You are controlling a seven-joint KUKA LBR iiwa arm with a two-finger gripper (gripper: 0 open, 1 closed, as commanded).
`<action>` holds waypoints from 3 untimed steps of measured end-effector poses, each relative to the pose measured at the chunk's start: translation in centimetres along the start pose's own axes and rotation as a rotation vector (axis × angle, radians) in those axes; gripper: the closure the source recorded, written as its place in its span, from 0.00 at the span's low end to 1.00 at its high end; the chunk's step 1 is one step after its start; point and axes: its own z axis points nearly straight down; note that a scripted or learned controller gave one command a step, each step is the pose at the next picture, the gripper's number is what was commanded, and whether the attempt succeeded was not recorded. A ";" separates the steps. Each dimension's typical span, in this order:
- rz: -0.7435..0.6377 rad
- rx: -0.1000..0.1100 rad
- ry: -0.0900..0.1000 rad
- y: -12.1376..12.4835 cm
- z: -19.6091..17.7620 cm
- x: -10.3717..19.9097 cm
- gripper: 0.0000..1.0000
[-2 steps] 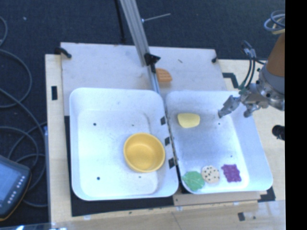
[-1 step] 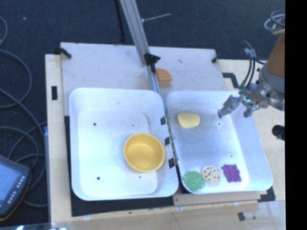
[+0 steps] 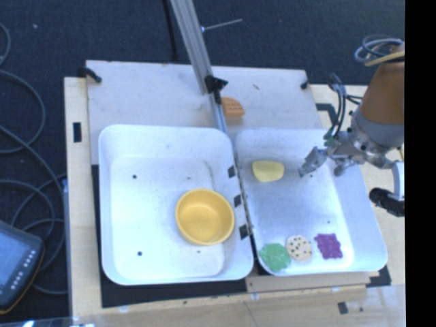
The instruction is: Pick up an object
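You see the gripper (image 3: 325, 162) over the right bin (image 3: 354, 240), near its upper right part, coming in from the right side. Its two fingers stand apart, so the jaws are open, and nothing is between them. The pale yellow object (image 3: 268, 171) lies in the same bin, to the left of the gripper and apart from it. Along the near edge of this bin you find a green piece (image 3: 274, 256), a round cookie (image 3: 298, 248) and a purple piece (image 3: 329, 245), side by side. In the left bin (image 3: 129, 182) a yellow bowl (image 3: 204, 216) stands upright.
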 end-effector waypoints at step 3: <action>0.008 -0.009 0.000 -0.8 9.5 -0.2 1.00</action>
